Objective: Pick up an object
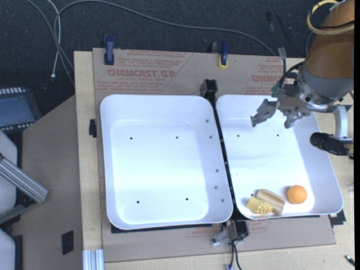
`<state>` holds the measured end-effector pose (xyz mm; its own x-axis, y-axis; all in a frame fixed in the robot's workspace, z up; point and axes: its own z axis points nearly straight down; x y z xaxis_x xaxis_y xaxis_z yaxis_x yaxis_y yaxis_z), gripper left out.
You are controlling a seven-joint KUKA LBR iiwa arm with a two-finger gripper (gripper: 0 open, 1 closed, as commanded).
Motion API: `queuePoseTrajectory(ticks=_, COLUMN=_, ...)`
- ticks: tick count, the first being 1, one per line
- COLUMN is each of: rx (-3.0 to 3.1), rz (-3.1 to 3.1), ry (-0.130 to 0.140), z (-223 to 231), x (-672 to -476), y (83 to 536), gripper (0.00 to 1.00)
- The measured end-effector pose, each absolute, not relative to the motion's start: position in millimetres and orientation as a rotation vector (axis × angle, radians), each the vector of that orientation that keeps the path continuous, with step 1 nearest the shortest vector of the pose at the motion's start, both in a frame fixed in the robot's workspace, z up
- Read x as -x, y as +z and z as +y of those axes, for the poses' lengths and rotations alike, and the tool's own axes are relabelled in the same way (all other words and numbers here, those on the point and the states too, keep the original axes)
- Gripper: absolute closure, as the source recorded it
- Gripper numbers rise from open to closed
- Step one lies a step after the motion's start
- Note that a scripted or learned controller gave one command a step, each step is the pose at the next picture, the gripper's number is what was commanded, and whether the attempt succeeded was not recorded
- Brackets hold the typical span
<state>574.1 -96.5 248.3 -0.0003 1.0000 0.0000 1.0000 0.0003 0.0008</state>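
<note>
Overhead view of the table (pixel 90 151) carrying two shallow white bins side by side. The arm (pixel 332 44), grey with an orange band, enters from the right; its tool (pixel 275 117) hangs over the far part of the right bin (pixel 315 167), fingers spread apart with nothing between them. Near that bin's front edge lie three objects: an orange ball (pixel 297 194), a tan oblong piece (pixel 270 197) just beside it to the left, and a yellow knobbly piece (pixel 259 207) touching the tan one. All three lie well apart from the tool. The left bin (pixel 163 162) adjoins the right one along a dark seam.
</note>
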Motion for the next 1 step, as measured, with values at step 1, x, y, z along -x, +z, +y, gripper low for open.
queuePoseTrajectory(ticks=1, rx=-2.288, rz=2.162, ry=-0.008, z=-99.3, x=-536.9, y=144.0, gripper=0.0)
